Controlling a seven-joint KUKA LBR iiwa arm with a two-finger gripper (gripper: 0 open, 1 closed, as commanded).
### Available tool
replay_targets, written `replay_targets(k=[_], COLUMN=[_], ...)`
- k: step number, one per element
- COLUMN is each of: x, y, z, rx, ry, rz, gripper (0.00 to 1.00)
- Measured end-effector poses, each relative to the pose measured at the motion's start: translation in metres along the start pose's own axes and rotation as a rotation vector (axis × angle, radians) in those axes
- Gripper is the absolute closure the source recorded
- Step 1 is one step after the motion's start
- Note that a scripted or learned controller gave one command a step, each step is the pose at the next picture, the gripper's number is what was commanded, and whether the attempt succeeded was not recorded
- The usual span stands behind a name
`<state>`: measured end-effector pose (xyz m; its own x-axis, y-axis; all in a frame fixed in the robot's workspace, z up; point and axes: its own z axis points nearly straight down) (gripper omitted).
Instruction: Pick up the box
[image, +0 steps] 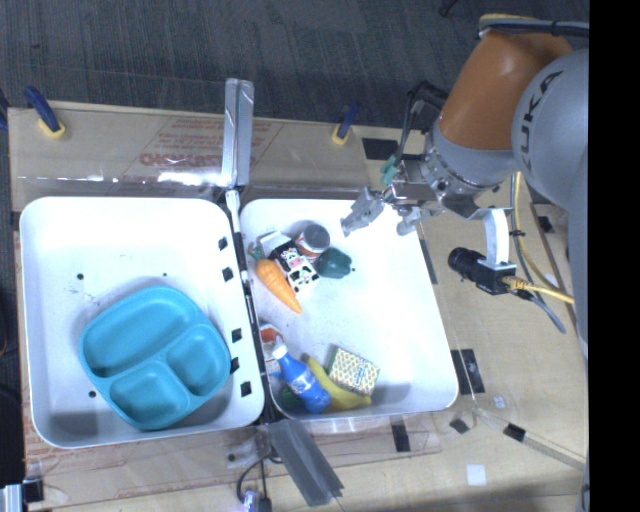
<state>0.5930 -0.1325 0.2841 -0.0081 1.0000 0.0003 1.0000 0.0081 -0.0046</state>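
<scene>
A small box (354, 370) with a yellow and blue check pattern lies near the front of the right bin (420, 330), leaning against a banana (335, 388). A second small carton (297, 268), printed black and white, sits at the back left of that bin beside a carrot (279, 284). My gripper (378, 224) hangs above the bin's back rim, well behind the checked box and to the right of the carton. Its fingers (358, 214) are spread open with nothing between them.
A can (313, 238) and a dark green object (335, 264) lie by the carton. A blue bottle (300, 381) rests left of the banana. The left bin (60, 230) holds a blue divided tray (155, 355). A metal divider (238, 130) stands between the bins.
</scene>
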Motion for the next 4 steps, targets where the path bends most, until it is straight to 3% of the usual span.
replay_targets(k=[1,2,3,4], x=[-0.026,-0.021,-0.022,-0.022], y=[-0.057,-0.099,-0.098,-0.098], z=[0.148,0.194,0.185,0.185], rx=[0.001,0.0,0.0,0.0], ry=[0.0,0.002,0.001,0.001], rz=[-0.022,0.003,-0.001,-0.002], gripper=[0.0,0.0,1.0,0.0])
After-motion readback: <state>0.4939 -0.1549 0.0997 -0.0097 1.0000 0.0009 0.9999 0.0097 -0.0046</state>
